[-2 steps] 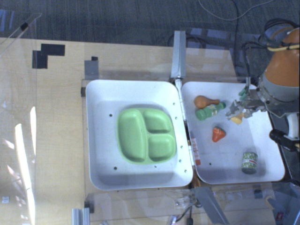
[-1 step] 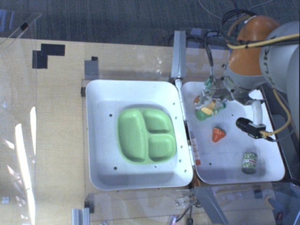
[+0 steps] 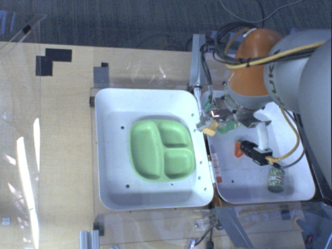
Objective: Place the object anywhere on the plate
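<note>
A green divided plate [image 3: 162,149] lies in the middle of the left white bin [image 3: 111,113]. My gripper [image 3: 208,122] hangs over the wall between the two bins, just right of the plate's upper right corner. A small yellow piece [image 3: 208,132] shows at its tip, with a bit of green [image 3: 224,128] just to the right. Whether the gripper holds it I cannot tell. The arm's orange band [image 3: 254,61] and grey body cover the upper part of the right bin.
In the right bin [image 3: 295,191] lie a small orange-red object [image 3: 238,149] near the middle and a small greenish jar [image 3: 276,179] towards the front right. A wooden bench surrounds both bins.
</note>
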